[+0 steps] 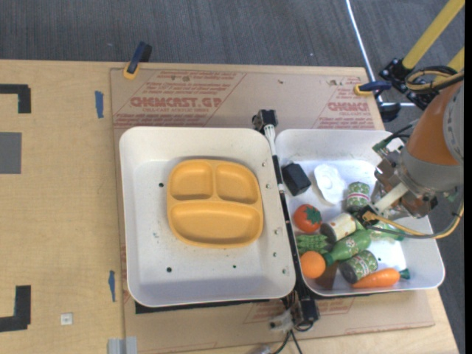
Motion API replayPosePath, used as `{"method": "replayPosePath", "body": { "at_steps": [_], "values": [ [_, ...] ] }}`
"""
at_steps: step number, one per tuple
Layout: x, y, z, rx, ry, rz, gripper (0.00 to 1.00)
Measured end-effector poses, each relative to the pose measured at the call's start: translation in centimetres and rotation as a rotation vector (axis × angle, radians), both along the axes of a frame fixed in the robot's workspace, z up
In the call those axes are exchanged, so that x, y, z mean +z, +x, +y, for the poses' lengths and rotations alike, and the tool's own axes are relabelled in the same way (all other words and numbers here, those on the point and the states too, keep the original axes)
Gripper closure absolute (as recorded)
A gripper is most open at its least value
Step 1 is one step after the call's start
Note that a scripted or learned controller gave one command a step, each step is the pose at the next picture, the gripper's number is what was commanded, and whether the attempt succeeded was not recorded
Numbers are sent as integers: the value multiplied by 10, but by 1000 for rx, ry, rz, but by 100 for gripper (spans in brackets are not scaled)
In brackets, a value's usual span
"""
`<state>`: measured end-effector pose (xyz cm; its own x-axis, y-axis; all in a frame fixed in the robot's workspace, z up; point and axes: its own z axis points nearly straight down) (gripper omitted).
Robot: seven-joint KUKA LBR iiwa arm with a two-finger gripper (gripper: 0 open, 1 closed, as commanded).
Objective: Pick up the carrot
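Approach step: the carrot (377, 277) lay at the right bin's (435, 268) near edge, beside a green bottle (349, 246), while the jaws (374, 206), state indiscernible, hung above the clutter, needing descent toward it.

An orange-yellow divided plate (214, 201) is seen in the white left bin (140, 220). In the white right bin (431, 260), an orange carrot (377, 277), a red tomato (307, 217) and a black block (296, 178) are seen.
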<state>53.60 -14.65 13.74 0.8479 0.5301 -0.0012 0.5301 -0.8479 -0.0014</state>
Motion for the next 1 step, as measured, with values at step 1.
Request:
{"method": "replayPosePath", "body": {
  "at_steps": [1],
  "values": [
    [135,-22,-37,-102,0,-1,100]
  ]
}}
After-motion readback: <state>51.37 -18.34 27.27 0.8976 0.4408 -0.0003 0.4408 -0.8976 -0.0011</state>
